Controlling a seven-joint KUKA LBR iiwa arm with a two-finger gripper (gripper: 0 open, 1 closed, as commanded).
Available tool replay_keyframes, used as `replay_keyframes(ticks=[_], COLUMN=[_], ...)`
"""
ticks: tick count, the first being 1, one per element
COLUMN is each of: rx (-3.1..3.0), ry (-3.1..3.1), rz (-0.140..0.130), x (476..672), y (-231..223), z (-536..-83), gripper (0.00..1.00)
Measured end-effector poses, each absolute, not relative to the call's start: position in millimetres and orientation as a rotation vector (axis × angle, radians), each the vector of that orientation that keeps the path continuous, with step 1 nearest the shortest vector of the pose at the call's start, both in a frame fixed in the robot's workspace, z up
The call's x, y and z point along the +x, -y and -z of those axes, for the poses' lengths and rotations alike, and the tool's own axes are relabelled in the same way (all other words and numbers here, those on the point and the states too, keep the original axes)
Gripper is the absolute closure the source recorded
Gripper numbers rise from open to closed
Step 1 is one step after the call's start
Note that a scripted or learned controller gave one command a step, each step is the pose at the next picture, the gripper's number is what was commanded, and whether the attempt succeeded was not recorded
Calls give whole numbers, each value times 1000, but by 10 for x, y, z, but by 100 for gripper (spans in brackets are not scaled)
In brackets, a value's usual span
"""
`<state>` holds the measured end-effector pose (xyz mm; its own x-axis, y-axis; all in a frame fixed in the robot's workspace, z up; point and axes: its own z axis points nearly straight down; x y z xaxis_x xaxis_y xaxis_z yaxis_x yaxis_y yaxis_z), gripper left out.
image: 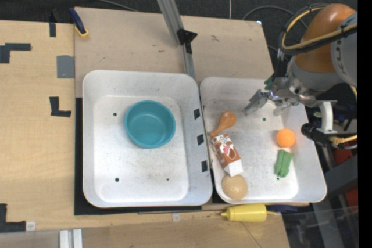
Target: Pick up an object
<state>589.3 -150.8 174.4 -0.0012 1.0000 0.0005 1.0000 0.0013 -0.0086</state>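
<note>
My gripper (pixel 263 110) hangs over the far part of the right bin (pixel 308 183), open, with only bare bin floor between its fingers. Just left of it lies a brown drumstick-shaped toy (pixel 225 122). Below that toy are a red and white tube (pixel 227 154) and a tan ball (pixel 234 186) near the bin's front edge. Toward the bin's right side, an orange ball (pixel 285 137) sits right above a green toy (pixel 282 163). The left bin (pixel 99 183) holds a teal bowl (pixel 150 123).
A yellow bottle (pixel 247 213) lies on the bench just outside the right bin's front edge. A grey metal pole (pixel 168 0) slants over the bench behind the bins. Cables run across the dark floor at the back.
</note>
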Motion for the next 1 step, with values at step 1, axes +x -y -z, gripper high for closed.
replay_keyframes(ticks=[1], rx=[-2217], ry=[2219], rz=[-9], x=[5933], y=[1587], z=[-1200], gripper=[0])
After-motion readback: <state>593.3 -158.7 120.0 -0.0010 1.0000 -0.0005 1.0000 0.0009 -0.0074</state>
